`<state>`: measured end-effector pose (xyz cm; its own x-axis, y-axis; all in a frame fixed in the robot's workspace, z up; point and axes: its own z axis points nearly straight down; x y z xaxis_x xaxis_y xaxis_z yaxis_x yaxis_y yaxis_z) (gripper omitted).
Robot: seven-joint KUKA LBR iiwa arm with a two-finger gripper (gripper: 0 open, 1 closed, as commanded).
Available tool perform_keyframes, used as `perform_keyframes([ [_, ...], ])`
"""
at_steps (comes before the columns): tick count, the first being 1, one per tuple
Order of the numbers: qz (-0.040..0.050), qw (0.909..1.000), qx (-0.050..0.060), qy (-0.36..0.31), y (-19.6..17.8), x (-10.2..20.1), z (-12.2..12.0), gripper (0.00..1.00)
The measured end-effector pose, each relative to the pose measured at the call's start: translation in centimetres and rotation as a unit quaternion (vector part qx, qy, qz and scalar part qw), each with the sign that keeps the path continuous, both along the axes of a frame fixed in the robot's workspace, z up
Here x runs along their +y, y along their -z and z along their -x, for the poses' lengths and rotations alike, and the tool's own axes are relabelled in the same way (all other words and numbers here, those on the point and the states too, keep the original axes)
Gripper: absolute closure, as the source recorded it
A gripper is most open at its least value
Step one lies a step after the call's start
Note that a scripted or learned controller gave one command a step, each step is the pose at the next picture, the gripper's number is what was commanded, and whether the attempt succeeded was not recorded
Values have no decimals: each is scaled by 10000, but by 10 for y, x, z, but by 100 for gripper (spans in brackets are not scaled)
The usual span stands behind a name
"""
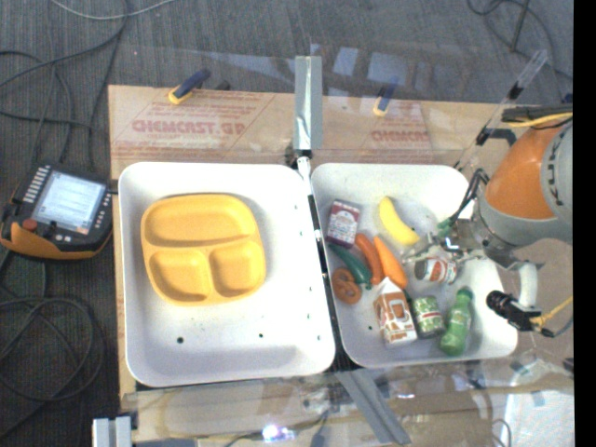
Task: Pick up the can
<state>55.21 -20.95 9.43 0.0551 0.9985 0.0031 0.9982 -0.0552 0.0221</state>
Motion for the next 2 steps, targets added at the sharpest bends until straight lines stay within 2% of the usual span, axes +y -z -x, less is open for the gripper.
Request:
perform_keyframes([
  [1, -1, 10000, 8, 1, -7, 0, 0, 100],
  [2, 16, 9969, 132, 769, -110, 38, -17, 100],
])
